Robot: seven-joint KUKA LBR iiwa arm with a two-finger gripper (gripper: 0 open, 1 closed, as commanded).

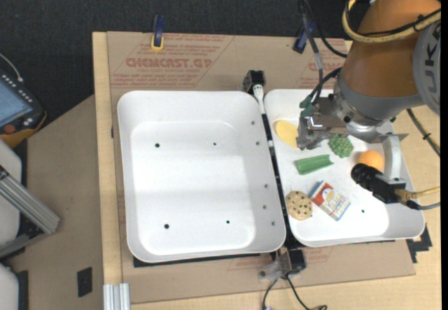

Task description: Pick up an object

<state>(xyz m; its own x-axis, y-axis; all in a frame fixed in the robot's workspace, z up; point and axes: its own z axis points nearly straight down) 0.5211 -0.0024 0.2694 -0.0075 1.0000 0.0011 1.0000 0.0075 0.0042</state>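
Note:
My gripper [308, 139] hangs low over the back of the right bin [350, 231], just right of a yellow piece [285, 132] and above a green bar [312, 162]. A green knobbly item [341, 145] sits beside the gripper on the right, with an orange ball [371, 159] further right. Nearer the front lie a round cookie [299, 205] and a small red, white and blue carton [329, 200]. Nothing shows between the fingers.
The left bin [140, 182] stands beside the right one, their rims meeting along a black strip [269, 161]. Both rest on a cardboard sheet [175, 57]. The arm's bulk overhangs the right bin's back right corner.

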